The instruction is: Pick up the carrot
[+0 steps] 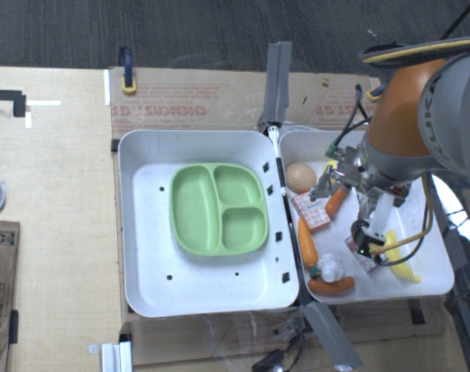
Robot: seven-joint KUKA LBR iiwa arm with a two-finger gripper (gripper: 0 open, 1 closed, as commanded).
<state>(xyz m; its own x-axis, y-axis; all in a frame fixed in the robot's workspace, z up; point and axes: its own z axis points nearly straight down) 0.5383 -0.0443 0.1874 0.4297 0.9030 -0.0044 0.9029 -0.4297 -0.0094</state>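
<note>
The carrot [306, 242], long and orange, lies in the right bin [440, 281] along its left wall, pointing toward the front. My gripper [348, 204] hangs over the middle of that bin, just right of the carrot and apart from it. A shorter orange-red piece [336, 200] lies right beside the gripper's left side; whether it is touched I cannot tell. The grey arm with its orange band [398, 122] covers the bin's back right part.
The right bin also holds a tan ball [300, 177], a red-and-white carton [311, 212], a white garlic bulb [329, 268], a sausage [332, 287], a small packet [359, 253] and a banana [399, 259]. A green divided plate [218, 208] sits in the left bin [142, 231].
</note>
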